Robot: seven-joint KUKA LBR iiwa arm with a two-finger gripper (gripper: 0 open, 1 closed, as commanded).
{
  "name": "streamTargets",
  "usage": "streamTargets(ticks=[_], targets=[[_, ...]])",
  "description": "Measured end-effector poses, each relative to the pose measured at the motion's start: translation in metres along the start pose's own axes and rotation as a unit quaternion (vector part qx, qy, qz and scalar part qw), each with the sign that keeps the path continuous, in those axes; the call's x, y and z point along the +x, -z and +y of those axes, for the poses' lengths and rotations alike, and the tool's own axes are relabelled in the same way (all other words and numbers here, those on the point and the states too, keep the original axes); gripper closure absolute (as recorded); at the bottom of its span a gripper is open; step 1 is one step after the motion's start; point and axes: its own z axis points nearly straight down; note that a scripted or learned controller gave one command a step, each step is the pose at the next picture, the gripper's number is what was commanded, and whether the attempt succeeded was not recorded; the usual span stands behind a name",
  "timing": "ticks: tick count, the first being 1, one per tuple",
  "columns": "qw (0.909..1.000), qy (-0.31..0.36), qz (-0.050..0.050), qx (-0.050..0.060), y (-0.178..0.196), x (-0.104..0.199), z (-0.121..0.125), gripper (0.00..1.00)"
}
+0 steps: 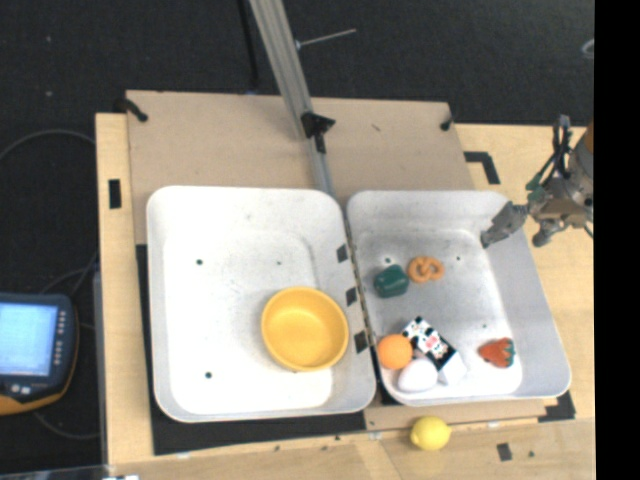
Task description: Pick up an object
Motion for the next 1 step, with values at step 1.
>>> streamTargets(ticks=[1], targets=[[1.0,0.0,0.0,0.0,0.0001,0.0,0.0,0.0]])
